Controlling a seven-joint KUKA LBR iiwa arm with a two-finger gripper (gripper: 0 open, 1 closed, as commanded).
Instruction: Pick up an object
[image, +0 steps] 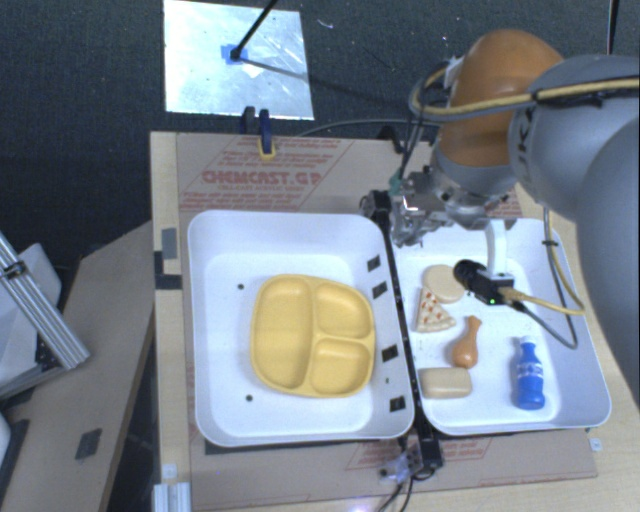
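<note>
The right bin (575, 345) holds a round beige biscuit (441, 282), a pizza slice (433, 312), a brown drumstick (465, 343), a tan bread block (445, 382) and a blue bottle (528, 374). My gripper (405, 222) hangs over the bin's far left corner, close to the divider. It is above and apart from the biscuit. The arm's grey wrist and orange band (495, 85) loom behind it and hide the bin's far edge.
The left bin (215, 300) carries a yellow divided plate (312, 334). A black part on a yellow cable (483, 281) hangs over the right bin beside the biscuit. A blue clamp (265, 128) stands on the bench's far edge.
</note>
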